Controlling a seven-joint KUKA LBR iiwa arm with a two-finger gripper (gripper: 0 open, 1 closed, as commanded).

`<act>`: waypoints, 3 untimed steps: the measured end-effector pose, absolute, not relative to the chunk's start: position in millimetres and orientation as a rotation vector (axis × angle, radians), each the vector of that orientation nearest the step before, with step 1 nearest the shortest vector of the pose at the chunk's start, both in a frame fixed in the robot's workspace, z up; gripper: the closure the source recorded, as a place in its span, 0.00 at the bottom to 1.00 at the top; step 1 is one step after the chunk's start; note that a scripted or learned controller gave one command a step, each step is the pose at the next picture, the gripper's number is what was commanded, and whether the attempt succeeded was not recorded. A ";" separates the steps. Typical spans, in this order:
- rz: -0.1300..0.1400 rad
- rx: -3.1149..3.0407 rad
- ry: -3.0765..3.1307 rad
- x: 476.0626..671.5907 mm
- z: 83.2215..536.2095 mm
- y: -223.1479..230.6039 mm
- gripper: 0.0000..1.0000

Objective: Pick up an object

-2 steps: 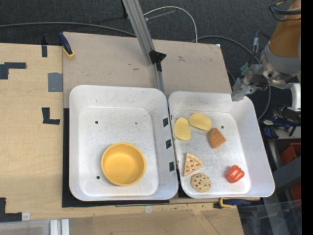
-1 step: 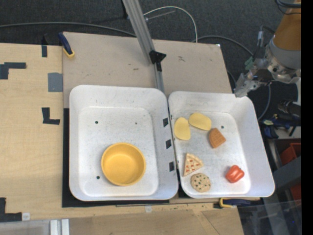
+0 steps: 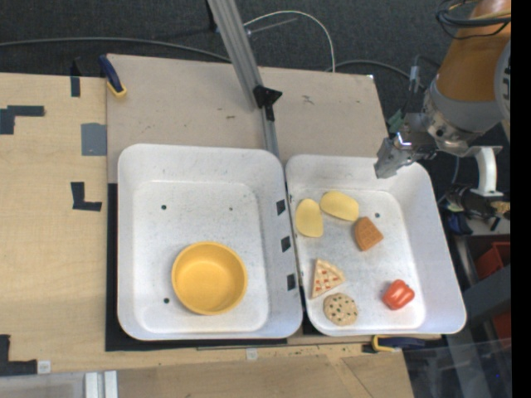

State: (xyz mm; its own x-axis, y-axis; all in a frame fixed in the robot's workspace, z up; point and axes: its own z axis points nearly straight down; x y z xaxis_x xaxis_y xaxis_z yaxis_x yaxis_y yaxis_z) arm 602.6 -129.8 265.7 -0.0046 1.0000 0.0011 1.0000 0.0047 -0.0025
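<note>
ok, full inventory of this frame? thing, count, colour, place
shallow white plastic bins: 2, white, side by side on the bench
round yellow bowl: 1, yellow, left bin, near its front
pale yellow oval toy pieces: 2, yellow, right bin, back left, side by side
brown bread-like toy chunk: 1, orange-brown, right bin, centre
toy pizza slice: 1, tan with red dots, right bin, front left
round speckled toy cookie: 1, tan, right bin, front edge
small red toy pepper: 1, red, right bin, front right
yellow-handled clamps: 2, bench back left and front edge
gripper: 1, grey, over right bin's back right corner
</note>
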 end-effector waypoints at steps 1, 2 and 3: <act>0.002 -2.213 -2.226 590.2 248.4 -77.6 1.00; 0.003 -2.213 -2.225 573.7 241.2 -34.5 1.00; 0.003 -2.213 -2.225 561.1 229.4 11.5 1.00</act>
